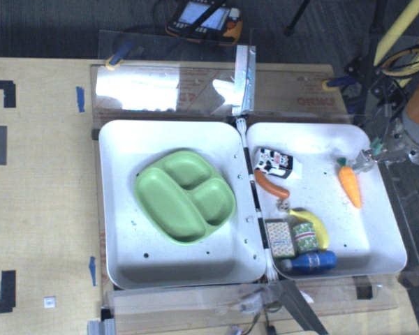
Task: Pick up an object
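Mostly smooth plastic: tapered orange carrot (349,186), three-compartment green plate (186,195).

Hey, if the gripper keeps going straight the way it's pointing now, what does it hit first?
Probably the carrot. The gripper sits at the right bin's far right edge, aimed down and leftward, with the carrot's green top just beside it. Height is unclear from this slanted view, so it may reach the bin floor instead.

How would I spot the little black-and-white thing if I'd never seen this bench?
Look in the right-hand white bin, near its top-left corner, beside the divider. The cow-patterned toy lies there, just above a hot dog. It is the only black-and-white patched item; its neighbours are orange, yellow or blue.
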`<state>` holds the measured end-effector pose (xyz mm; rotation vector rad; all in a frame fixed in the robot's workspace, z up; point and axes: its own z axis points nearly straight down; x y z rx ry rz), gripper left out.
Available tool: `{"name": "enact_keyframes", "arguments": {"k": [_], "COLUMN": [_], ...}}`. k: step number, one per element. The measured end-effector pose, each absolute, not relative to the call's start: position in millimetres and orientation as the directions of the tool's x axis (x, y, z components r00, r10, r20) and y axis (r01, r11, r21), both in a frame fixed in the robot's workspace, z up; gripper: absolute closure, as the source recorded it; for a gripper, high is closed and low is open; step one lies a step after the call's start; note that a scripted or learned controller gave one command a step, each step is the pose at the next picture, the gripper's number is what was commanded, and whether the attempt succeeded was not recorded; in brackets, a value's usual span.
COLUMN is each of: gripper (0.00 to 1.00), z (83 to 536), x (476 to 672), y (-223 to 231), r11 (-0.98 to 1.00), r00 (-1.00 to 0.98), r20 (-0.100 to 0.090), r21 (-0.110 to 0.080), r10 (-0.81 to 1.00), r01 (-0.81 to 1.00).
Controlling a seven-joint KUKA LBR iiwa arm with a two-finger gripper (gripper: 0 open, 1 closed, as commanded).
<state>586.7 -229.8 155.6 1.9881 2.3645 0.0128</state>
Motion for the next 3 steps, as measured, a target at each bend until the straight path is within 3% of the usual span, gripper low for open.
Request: {"name": "enact_keyframes", "arguments": {"k": [1,3], "gripper": [0.00,0.00], "z": [156,140], "x": [587.1,599.9], "y": [-227,-223], "r11": [0.175,0.134], "r00": [-0.173,-0.133], "r20": [-0.030,-0.019], "r21": [0.039,0.043], "r10": [0.984,0.991], "r01": [0.984,0.990]}}
